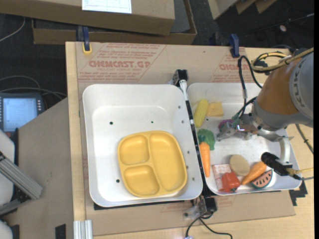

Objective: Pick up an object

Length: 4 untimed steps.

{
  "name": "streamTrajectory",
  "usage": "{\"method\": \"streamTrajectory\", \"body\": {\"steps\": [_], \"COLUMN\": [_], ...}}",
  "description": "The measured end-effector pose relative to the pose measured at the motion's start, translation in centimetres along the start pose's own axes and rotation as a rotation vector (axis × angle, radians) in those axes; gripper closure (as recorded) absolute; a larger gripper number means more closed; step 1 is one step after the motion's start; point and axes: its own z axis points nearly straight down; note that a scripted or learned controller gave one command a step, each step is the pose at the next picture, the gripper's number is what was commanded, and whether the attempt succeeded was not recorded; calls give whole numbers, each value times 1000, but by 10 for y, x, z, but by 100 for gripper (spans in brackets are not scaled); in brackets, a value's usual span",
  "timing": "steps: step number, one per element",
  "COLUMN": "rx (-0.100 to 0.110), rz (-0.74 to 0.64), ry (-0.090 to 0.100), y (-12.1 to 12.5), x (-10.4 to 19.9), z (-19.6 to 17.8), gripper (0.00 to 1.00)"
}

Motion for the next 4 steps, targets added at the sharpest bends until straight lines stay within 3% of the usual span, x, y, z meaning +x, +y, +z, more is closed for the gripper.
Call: {"method": "streamTrajectory", "body": {"steps": [1, 2, 3, 4], "rx": [2, 2, 11, 2], "rz": [0, 0, 3, 0], "ry": [1, 1, 4, 1], "y": [39, 75, 36, 72], "x": [16, 4, 11, 14], "z": [0, 1, 1, 1], "gripper": [0, 0, 0, 0]}}
